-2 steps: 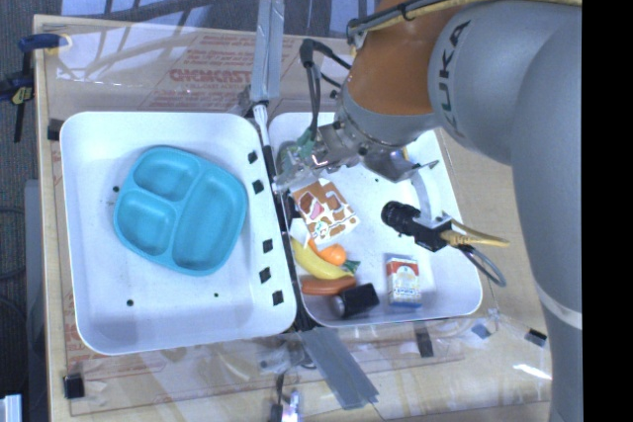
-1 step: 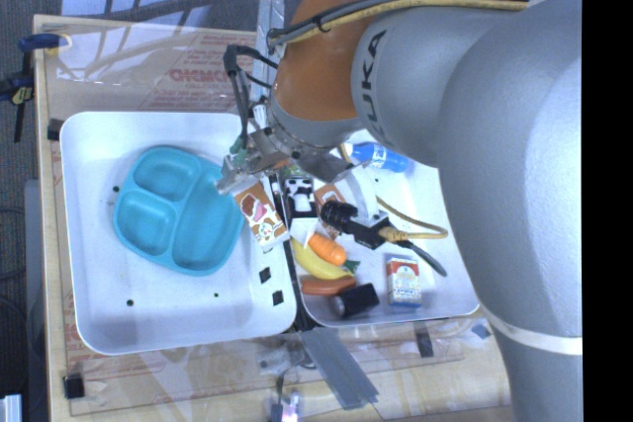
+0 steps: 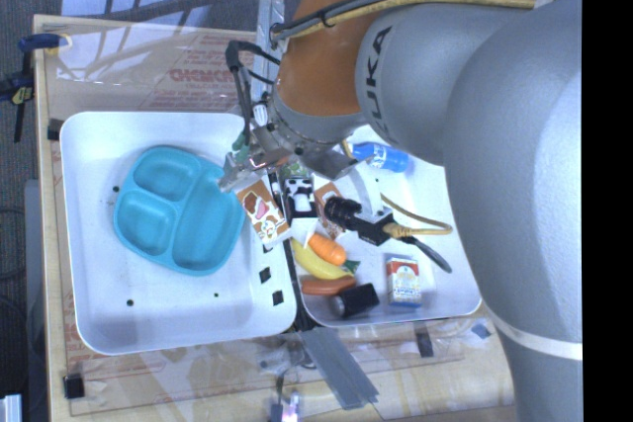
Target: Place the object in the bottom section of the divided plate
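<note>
The arm [image 3: 435,84] hides the right bin's [image 3: 450,296] far half; gripper [image 3: 240,171] finger state cannot be told. Plate [image 3: 178,210] lies unobstructed in the left bin [image 3: 89,242].

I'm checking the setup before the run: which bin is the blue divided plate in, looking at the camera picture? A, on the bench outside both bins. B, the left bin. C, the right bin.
B: the blue divided plate lies flat in the left bin, while the banana and small box sit in the right bin.

Robot lab, KUKA arm [image 3: 445,64], bench [image 3: 148,74] with white bins [image 3: 89,311]
</note>
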### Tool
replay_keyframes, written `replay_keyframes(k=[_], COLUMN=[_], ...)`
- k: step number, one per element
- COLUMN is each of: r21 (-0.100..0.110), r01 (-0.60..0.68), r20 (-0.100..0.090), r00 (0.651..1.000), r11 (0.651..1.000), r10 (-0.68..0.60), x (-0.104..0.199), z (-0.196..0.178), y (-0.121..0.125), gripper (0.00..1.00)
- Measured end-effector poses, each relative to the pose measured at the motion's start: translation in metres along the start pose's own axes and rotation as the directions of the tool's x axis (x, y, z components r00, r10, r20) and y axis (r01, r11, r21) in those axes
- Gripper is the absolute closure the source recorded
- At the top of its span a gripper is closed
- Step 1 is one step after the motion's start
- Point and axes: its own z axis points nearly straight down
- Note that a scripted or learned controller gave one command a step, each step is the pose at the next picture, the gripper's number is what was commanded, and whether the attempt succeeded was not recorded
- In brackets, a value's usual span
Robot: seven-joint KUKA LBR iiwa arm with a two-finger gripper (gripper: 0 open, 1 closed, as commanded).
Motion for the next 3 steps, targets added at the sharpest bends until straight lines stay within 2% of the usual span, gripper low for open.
replay_keyframes(k=[1,2,3], r21=[0.0,-0.004,-0.002], r01=[0.0,-0.002,0.095], r20=[0.0,0.002,0.002], r00=[1.0,1.0,0.995], r11=[1.0,1.0,0.995], r10=[0.0,0.002,-0.095], x=[0.0,0.058,0.102], z=[0.0,0.02,0.072], y=[0.0,-0.032,-0.004], gripper=[0.0,0.0,0.0])
